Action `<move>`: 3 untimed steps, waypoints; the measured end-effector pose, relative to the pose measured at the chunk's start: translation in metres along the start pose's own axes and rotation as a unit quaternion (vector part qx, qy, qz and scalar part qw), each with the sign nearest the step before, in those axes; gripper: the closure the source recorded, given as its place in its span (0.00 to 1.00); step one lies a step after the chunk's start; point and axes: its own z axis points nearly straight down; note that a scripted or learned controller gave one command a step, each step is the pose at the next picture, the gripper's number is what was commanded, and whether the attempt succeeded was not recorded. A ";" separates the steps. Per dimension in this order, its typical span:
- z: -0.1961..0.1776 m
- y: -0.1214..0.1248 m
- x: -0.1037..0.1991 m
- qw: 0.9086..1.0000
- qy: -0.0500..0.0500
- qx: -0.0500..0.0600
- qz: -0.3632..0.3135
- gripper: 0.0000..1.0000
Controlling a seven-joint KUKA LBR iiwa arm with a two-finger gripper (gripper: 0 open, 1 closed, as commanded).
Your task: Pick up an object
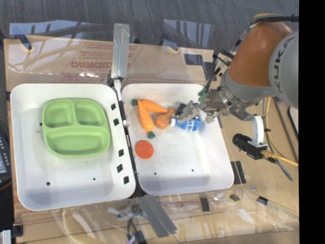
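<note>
In the right bin (pixel 218 172), the claw (pixel 184 110) hangs low beside a blue bottle (pixel 189 124) and two carrots (pixel 148 113); its grip state I cannot tell.

Gripper (pixel 186 110) low, arm from right

Bench (pixel 61 60) apparently covered in cardboard, left white bin (pixel 25 151), right white bin (pixel 213 161) side by side

Grey arm (pixel 284 70), orange band, black lettering, dark metal tool (pixel 189 110)
</note>
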 end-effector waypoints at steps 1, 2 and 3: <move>0.057 0.041 0.052 0.998 0.000 0.001 -0.061 0.00; 0.135 0.082 0.039 0.994 0.000 0.000 -0.113 0.00; 0.071 0.052 0.083 0.990 0.000 -0.001 -0.142 0.00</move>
